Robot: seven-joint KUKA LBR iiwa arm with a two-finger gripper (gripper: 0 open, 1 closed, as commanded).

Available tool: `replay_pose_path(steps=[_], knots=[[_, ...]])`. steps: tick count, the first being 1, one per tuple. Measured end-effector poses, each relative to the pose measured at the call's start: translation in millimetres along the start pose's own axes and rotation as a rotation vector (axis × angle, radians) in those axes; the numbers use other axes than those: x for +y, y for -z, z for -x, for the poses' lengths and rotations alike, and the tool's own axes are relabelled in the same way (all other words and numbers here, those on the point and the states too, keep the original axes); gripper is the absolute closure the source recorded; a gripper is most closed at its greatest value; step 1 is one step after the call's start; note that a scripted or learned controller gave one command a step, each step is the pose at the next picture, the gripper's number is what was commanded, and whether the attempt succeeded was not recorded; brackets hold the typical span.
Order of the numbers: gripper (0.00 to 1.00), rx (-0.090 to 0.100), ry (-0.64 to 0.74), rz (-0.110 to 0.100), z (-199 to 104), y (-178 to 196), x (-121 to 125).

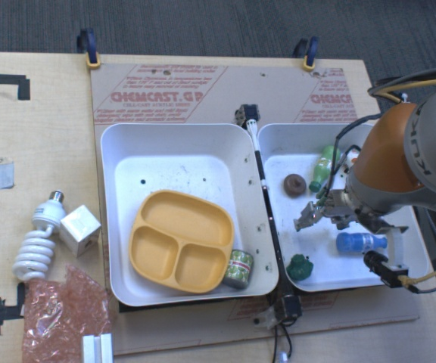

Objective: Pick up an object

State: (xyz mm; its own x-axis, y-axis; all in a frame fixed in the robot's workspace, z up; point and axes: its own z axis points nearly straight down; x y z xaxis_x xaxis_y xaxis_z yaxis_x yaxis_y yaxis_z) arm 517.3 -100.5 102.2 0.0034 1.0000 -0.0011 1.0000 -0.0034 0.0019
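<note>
Gripper (309, 218) low over the right bin (278, 146), fingers pointing left and down; whether parted or closed cannot be told, and nothing seen between them. Around it on the bin floor: blue bottle (360, 242) just to the right, dark green object (300, 267) below near the front wall, brown round piece (294, 184) above, green bottle (322, 166) beyond that. In the left bin (119, 138): yellow divided tray (180, 240), with a small can (239, 269) touching its right corner.
</note>
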Motion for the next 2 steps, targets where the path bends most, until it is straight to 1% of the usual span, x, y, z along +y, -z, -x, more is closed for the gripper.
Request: replay_pose_path(steps=[1,2], knots=[[1.0,-0.001,-0.001,0.002,0.6,10.0,1.2],[0.0,-0.001,-0.001,0.002,0.6,10.0,1.2]])
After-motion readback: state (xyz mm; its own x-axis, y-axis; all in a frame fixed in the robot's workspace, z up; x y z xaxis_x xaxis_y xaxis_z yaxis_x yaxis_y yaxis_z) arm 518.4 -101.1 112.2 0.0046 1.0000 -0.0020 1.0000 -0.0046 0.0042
